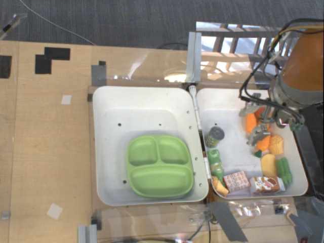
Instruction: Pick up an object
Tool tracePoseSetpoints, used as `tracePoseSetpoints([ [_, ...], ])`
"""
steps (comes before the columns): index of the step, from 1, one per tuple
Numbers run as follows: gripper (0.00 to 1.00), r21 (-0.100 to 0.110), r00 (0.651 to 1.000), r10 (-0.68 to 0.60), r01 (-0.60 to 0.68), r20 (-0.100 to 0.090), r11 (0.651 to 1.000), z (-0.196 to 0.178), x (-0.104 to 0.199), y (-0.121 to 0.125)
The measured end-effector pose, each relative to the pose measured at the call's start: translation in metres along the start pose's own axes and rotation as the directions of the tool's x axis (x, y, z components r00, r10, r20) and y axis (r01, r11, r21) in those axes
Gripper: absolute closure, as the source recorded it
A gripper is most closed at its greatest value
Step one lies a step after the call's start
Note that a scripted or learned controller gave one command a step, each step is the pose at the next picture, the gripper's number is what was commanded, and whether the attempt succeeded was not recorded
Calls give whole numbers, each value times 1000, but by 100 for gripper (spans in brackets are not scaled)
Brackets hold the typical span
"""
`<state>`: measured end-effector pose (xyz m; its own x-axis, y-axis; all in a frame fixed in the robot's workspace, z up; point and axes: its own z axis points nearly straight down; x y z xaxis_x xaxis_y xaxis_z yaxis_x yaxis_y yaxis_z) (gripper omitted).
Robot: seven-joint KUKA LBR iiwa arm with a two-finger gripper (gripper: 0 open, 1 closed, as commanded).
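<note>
Arm: enters from the right, orange band uppermost, wrist dropped into the right bin point(229, 105). Claw point(261, 131): low among orange toy food point(251, 122); whether open or closed cannot be told. Left bin point(109, 110): green divided plate point(160, 165). Right bin, left to right: small can point(216, 133), green bottle point(215, 160), snack packet point(236, 180), carton point(267, 185), yellow fruit point(269, 163). Desk point(45, 151): pale wood; dark carpet behind.
</note>
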<state>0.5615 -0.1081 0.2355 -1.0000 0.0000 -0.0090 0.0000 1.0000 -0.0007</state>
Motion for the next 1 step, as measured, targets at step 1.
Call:
tracePoseSetpoints([
  [1, 0, 0, 982, 190, -190, -4, 982, 139, -6, -19],
])
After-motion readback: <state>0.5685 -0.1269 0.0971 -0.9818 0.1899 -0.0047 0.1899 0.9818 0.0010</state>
